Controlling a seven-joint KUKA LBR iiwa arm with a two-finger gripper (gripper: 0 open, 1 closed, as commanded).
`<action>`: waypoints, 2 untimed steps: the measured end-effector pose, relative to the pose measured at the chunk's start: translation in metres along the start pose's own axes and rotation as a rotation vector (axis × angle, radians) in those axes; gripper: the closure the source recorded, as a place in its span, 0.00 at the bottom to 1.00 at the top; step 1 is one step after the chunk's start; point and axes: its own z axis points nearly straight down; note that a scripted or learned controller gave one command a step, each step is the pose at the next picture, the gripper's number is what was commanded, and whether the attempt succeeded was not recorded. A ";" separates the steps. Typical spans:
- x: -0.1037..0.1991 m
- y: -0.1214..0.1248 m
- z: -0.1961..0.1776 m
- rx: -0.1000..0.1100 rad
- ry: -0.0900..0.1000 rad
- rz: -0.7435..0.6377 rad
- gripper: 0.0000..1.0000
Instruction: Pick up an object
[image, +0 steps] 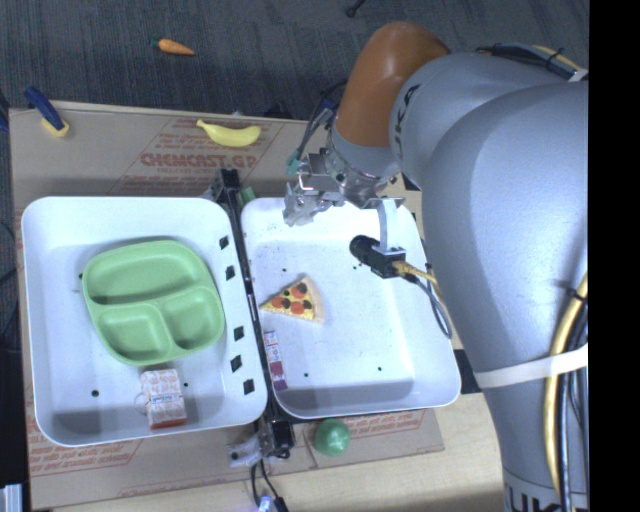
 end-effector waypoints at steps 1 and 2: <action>-0.001 -0.001 0.001 0.003 -0.001 0.001 0.00; -0.074 -0.003 0.103 0.007 -0.002 0.004 0.00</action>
